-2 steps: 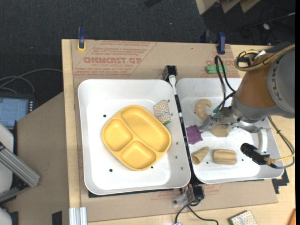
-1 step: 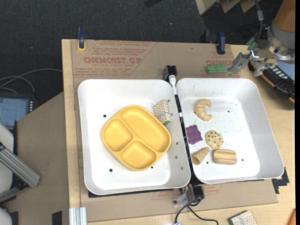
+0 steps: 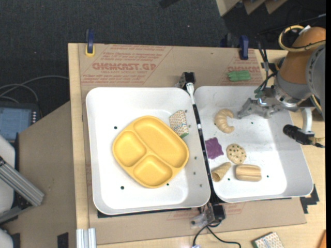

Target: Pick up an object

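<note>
While the pincer (image 3: 254, 109) hangs over the far side of the right bin (image 3: 297, 185) with its two fingers spread apart and nothing between them, the task looks to be at the approach step, before any grasp. The nearest candidate is the croissant (image 3: 224, 120), lying just beside the pincer on the side away from the arm, apart from the fingertips. To take it, the pincer would likely need to shift over it, drop and straddle its curved body before shutting.

Farther from the pincer, toward the near edge of the bin, lie a cookie (image 3: 236, 152), a purple piece (image 3: 213, 148), a bread roll (image 3: 248, 172) and a small cone (image 3: 220, 171); these sit close together, so a grasp there risks nudging a neighbour. The croissant stands clear of them. Beyond the divider, the left bin (image 3: 98, 138) holds a yellow divided plate (image 3: 150, 151) and a patterned scrap (image 3: 178, 121). A green block (image 3: 239, 76) rests on the tabletop (image 3: 129, 63) behind the bins.
</note>
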